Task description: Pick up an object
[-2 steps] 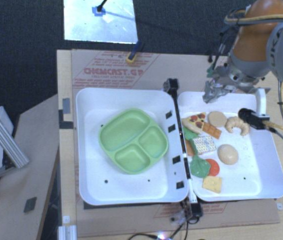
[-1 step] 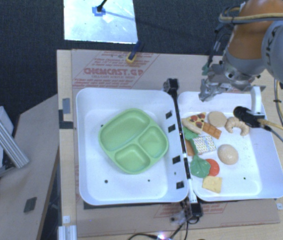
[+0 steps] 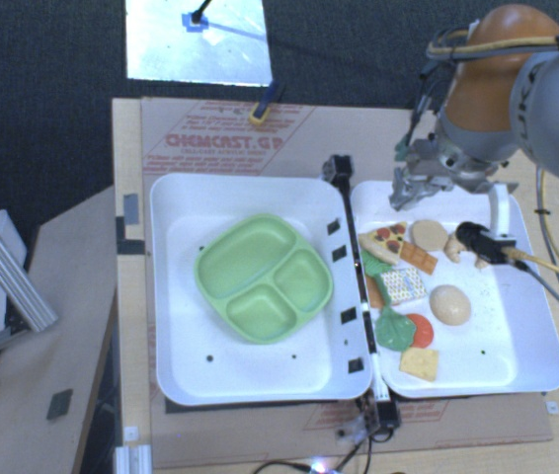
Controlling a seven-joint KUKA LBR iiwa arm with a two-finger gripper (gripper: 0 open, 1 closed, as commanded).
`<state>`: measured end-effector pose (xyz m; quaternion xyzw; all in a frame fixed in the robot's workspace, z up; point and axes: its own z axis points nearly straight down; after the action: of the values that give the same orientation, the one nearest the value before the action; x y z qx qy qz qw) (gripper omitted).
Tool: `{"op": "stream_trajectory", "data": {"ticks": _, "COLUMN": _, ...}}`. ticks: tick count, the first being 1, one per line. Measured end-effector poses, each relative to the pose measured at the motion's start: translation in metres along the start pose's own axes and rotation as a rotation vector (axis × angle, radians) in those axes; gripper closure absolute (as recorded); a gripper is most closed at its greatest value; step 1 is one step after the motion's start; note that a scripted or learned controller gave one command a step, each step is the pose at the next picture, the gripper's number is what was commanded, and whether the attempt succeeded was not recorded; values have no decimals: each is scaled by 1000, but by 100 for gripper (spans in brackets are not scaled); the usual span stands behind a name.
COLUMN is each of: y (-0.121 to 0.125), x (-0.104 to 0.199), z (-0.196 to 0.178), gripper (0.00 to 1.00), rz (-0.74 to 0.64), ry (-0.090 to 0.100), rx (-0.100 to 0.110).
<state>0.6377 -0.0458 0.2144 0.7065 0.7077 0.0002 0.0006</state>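
**Overhead, gripper hangs at the far left corner of the right bin**

Overhead, the gripper [image 3: 410,194] sits above the far left corner of the right bin [image 3: 521,339], carried by the grey arm [image 3: 556,97] that reaches in from the right. Whether it is released or clenched cannot be told from this angle; nothing can be seen held in it.

The things to pick lie in the right bin, gathered along its left half. Nearest the gripper is a pizza slice [image 3: 382,243], with an orange cracker [image 3: 419,258] touching it and a round tan biscuit [image 3: 429,233] just beside, toward the far edge. A small tan piece [image 3: 454,249] lies near the biscuit. Toward the middle sit a white dotted block [image 3: 403,286] and a pale egg-shaped thing [image 3: 449,305]. Closer to the near edge, a green leafy piece [image 3: 392,330] touches a red round piece [image 3: 420,332], and a yellow square piece [image 3: 419,364] lies just beside them.

The left bin [image 3: 183,358] holds a green divided plate [image 3: 264,279], resting flat around its middle with its three compartments facing up.
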Motion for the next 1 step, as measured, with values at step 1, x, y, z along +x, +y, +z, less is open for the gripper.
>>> {"op": "stream_trajectory", "data": {"ticks": 1, "y": -4, "x": 8, "z": -8, "gripper": 100, "rz": -3, "ry": 1, "rx": -1}}
